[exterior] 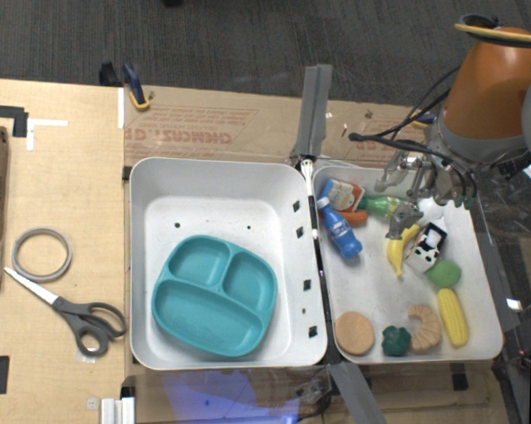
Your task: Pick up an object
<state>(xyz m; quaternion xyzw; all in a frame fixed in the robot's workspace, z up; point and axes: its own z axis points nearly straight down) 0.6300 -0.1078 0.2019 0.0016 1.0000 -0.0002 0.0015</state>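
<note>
Arm enters from upper right, orange band over the right bin's [486,287] far corner, wrist angled down-left so the gripper [404,223] sits low over the bin's upper middle. Fingers look clamped on the banana [397,249], which hangs tip-down just above the bin floor, between blue bottle [339,228] and the black-and-white cow toy [429,244]. Corn [452,316], green ball [444,274], cookie [355,333] lie nearer the front.

Divided plate [214,294] in left bin [152,193] — scissors [68,308] and tape roll [41,253] left of it, on the bench [55,198].
</note>
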